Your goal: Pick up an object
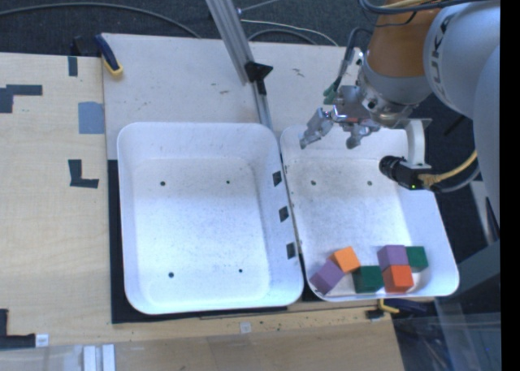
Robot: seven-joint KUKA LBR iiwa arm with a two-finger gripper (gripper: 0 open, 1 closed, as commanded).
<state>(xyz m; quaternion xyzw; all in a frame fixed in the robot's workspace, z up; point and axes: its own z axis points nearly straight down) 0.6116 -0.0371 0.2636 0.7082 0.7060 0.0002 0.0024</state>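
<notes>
Along the near edge of the right bin (422, 223) we see the blocks gathered in a small cluster: a purple block (327, 277) at the left, an orange block (346, 259) just beside and above it, a dark green block (367, 279) next, then a second orange block (398, 278), a second purple block (393, 255) above that, and a green block (417, 257) at the far right. They sit close together, several touching.

Well apart from them, over the far edge of the same bin, we see the pincer (331, 135) hanging from the grey arm (463, 45) with its orange band (414, 16). Its two fingers stand apart, with nothing between them.

To the left we see the left bin (130, 199), its side touching the right bin. Both rest on the pale surface (49, 223), which carries bits of dark tape. A slanted metal rail (227, 20) crosses the far part of the surface, and thin cables (81, 12) lie beyond it.
</notes>
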